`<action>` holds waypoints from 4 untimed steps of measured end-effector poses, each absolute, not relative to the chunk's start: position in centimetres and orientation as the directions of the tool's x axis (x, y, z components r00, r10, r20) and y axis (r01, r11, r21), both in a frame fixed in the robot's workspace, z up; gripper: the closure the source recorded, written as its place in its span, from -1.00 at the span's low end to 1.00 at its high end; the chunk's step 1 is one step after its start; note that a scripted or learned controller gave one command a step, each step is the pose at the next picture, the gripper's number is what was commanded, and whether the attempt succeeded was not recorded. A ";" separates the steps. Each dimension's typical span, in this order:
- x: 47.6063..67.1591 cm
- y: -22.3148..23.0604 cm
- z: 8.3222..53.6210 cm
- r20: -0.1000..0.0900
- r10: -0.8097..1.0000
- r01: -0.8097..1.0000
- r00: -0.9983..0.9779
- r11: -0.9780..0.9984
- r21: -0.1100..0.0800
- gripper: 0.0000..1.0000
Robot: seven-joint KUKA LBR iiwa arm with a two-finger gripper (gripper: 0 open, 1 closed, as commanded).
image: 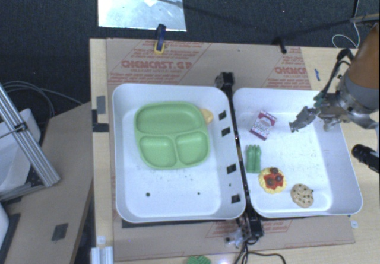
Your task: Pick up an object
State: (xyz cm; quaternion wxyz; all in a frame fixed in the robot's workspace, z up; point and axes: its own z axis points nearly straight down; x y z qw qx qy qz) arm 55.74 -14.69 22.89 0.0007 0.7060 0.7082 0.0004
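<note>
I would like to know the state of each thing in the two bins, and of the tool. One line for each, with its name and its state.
green divided plate: lying flat in the left bin, right way up.
pink packet: flat in the right bin, apart from the tool.
green toy: flat, near the right bin's left wall.
small pizza: flat, topping upward.
cookie: flat, beside the small pizza.
tool: above the right bin, holding nothing.
</note>
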 end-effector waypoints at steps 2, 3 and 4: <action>49.7 -11.9 8.4 0.002 1.000 1.000 0.000 0.000 -0.001 -1.00; 48.6 -8.1 8.4 0.002 1.000 1.000 -0.005 0.005 -0.001 -1.00; 48.8 -8.4 9.5 -0.001 1.000 1.000 -0.002 0.002 0.005 1.00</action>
